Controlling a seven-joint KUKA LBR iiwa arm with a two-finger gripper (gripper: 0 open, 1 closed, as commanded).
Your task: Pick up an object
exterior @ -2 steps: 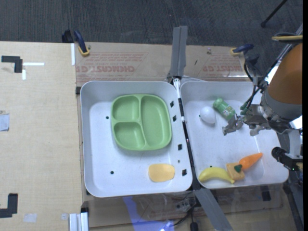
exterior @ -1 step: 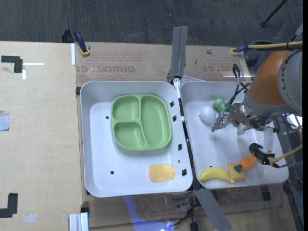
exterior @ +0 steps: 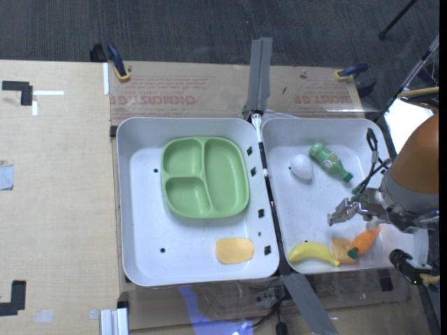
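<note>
Two white bins side by side on the bench. In the left bin (exterior: 140, 208): a green divided plate (exterior: 205, 177) near the middle and a yellow chip-like piece (exterior: 235, 250) by the near edge. In the right bin (exterior: 307, 215): a white egg (exterior: 302, 167) and a green bottle (exterior: 330, 160) toward the far edge, bottle lying slantwise just beside the egg; along the near edge a banana (exterior: 313, 254), an orange slab (exterior: 341, 248) touching it, and a carrot (exterior: 364, 241) angled toward the near right corner. Gripper (exterior: 342, 213) low over the right bin's right half, just above the near-edge cluster and close to the carrot, nothing visible between its fingers (exterior: 339, 218); whether spread or closed, impossible to tell at this size. Probably lining up on the carrot or slab, the nearest targets. No object lifted yet. Crowding there likely a risk: three pieces touching or nearly so, hard against the bin wall, leaving little room for a clean pinch.
</note>
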